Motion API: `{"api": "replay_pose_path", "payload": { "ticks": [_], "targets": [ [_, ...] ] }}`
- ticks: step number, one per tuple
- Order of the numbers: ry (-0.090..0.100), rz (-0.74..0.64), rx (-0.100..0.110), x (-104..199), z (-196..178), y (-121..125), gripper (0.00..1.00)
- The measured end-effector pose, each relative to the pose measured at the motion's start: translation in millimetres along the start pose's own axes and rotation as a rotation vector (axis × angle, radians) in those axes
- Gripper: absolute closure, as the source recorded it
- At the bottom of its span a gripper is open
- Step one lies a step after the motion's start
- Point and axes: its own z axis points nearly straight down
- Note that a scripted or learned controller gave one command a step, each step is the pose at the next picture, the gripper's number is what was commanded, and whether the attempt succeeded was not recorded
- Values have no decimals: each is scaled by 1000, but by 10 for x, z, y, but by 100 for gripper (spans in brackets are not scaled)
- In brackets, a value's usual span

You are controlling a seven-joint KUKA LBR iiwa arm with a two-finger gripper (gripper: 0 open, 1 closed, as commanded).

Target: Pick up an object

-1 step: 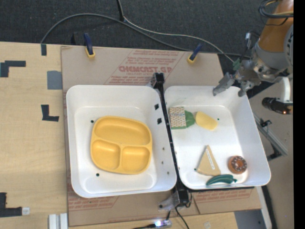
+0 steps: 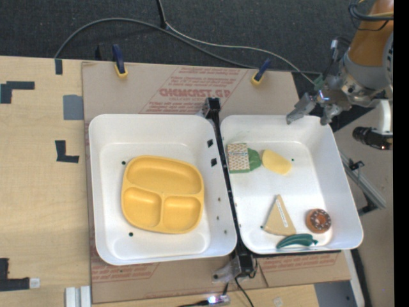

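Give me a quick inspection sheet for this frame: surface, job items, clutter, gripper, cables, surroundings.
Surface: cardboard sheet on a wooden bench, held by two clamps at its far edge; two white bins side by side, left bin and right bin.
Job's things: right bin holds a checkered packet on a green piece, a yellow lump, a tan wedge, a donut and a green pepper-like item.
Clutter: yellow divided tray in the left bin.
Gripper: gripper above the right bin's far right corner, nothing between its fingers.
Cables: grey cable arcing over the dark floor behind the bench.
Surroundings: black tape marks on the bench.
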Motion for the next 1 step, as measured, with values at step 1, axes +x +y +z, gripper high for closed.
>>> {"api": "replay_pose_path", "payload": {
  "ticks": [1],
  "targets": [
    [1,0,4,60,507,-93,0]
  ]
}}
